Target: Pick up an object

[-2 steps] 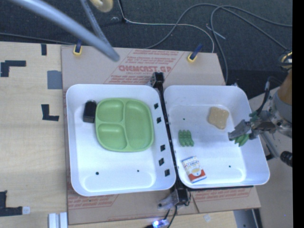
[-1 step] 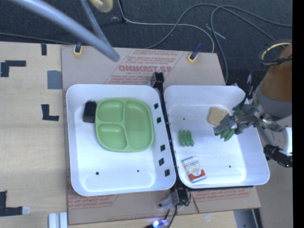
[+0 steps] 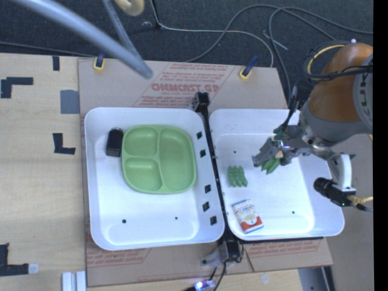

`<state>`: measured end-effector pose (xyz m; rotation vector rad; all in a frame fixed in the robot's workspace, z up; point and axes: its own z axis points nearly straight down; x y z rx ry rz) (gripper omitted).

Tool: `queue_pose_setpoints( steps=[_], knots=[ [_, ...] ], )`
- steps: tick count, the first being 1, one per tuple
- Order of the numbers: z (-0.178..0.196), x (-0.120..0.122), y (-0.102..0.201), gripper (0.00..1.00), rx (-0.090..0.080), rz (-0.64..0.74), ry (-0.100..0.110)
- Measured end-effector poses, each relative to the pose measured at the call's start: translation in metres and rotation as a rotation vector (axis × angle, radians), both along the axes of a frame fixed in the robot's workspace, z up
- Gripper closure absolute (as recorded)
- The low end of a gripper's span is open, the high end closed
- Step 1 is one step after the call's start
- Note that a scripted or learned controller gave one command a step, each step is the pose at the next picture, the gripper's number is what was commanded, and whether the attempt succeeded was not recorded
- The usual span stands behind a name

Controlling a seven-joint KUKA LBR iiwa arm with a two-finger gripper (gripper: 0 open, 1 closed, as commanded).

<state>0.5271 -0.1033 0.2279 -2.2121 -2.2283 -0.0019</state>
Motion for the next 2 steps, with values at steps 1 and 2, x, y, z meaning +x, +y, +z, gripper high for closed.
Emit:
queue_pose_setpoints(
  steps=[1,2],
  knots=[
    [-0.008,0.021,0.058,1.00,0.000,0.000,0.001],
    [0.002,0.035,0.111,1.00,0.000,0.000,0.000]
  ],
)
